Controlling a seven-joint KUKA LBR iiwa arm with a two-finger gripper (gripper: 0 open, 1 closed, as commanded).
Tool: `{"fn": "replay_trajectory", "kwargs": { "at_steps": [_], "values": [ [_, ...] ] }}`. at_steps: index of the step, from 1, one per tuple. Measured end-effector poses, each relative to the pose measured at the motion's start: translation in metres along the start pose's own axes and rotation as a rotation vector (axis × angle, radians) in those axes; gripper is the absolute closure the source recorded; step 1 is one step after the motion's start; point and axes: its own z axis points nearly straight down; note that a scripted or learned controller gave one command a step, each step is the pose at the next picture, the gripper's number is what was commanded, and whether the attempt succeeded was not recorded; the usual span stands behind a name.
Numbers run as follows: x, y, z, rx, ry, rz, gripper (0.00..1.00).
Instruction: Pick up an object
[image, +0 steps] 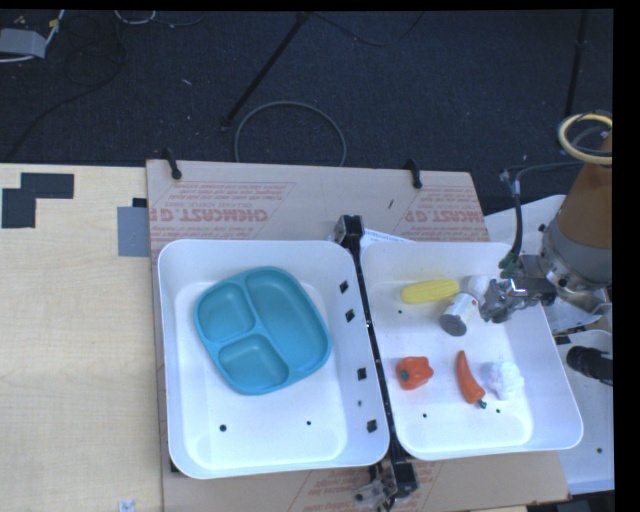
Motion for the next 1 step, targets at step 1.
{"fn": "replay_trajectory", "kwargs": {
  "at_steps": [1],
  "values": [
    [0.0502, -0.0112, 0.0123, 0.004, 0.002, -0.002, 1.00]
  ]
}}
